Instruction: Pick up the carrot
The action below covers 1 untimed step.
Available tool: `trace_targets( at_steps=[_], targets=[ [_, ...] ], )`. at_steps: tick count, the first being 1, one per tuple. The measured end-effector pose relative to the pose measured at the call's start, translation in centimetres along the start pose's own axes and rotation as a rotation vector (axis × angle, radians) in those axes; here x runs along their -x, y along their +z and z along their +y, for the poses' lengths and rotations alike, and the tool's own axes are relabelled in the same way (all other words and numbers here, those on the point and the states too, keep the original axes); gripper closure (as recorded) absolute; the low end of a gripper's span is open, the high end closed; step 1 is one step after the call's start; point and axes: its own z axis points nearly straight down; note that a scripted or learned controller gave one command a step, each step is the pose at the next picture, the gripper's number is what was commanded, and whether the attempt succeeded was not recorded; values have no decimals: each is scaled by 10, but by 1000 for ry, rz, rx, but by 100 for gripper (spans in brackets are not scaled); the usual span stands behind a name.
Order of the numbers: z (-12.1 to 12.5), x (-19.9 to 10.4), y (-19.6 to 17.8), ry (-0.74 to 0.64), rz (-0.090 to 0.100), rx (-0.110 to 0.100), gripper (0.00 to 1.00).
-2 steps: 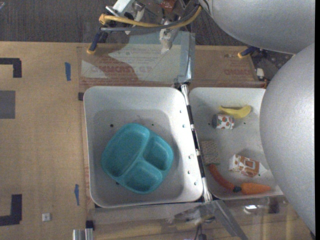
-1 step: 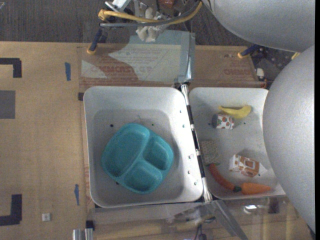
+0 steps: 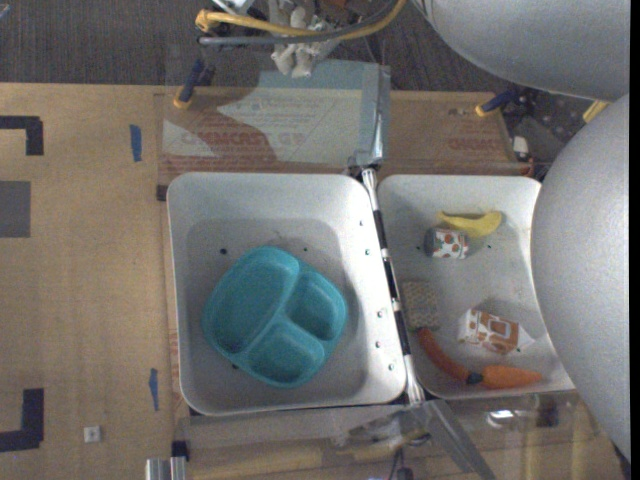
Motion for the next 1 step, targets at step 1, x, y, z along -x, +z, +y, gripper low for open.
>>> trace_targets(
  at_steps=[1],
  targets=[
    [0, 0, 0, -1, -1, 0, 0]
  ],
)
